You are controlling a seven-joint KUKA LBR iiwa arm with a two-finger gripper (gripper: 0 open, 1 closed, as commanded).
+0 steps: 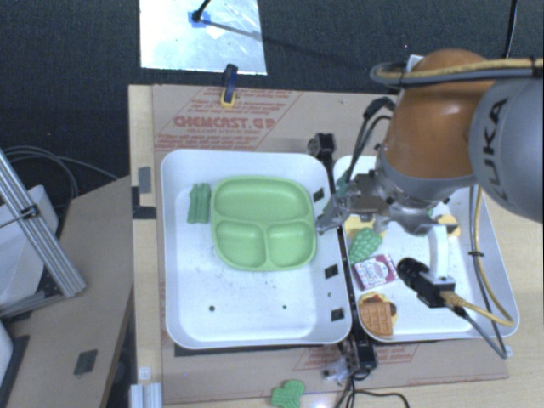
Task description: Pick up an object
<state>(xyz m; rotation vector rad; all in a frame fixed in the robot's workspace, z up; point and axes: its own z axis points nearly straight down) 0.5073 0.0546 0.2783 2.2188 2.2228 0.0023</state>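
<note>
hanging over the right bin [489, 300], the pincer [347, 206] nears a green toy [365, 245]; its spread is unreadable.

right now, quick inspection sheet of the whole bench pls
surface: two white bins side by side, left bin, right bin, on a cardboard sheet
job's things: green divided tray and green strip in the left bin; green toy, red packet, waffle toy in the right bin
clutter: green piece on the bench front, outside the bins
grippers: gripper over the divider, fingers hidden
cables: yellow cable across the right bin
surroundings: foil sheet behind
</note>
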